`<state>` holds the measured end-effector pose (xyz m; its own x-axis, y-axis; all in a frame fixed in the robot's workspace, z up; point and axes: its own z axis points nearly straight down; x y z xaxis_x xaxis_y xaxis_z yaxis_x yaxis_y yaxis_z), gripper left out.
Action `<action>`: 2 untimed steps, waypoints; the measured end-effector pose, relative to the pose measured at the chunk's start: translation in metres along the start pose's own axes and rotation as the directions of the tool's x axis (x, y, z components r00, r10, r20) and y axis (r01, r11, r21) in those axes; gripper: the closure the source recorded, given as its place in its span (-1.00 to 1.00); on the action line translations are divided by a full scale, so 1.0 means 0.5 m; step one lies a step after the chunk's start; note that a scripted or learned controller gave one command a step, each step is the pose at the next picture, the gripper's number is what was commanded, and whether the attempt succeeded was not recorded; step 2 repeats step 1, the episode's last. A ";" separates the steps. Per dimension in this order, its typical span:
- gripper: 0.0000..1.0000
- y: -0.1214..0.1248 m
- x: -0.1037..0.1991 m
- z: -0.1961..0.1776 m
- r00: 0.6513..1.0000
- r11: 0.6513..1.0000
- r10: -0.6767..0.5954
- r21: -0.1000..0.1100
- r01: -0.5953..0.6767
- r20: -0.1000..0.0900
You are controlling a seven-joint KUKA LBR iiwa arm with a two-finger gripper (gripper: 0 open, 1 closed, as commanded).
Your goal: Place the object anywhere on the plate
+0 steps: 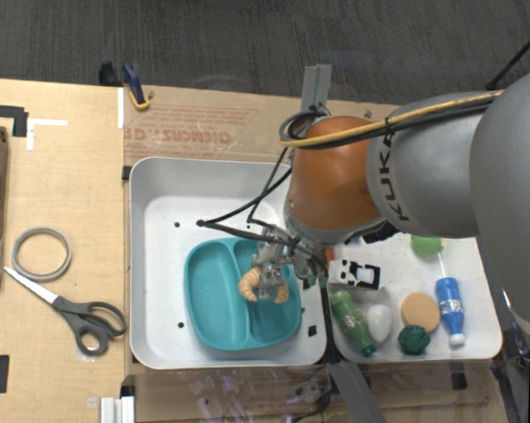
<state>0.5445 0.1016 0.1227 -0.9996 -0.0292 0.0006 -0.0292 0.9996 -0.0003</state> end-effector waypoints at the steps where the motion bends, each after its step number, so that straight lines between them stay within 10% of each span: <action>1: -1.00 0.000 0.000 0.000 1.000 1.000 0.000 0.000 0.000 0.000; 2: -1.00 0.000 0.000 0.000 1.000 1.000 0.000 0.000 0.000 0.000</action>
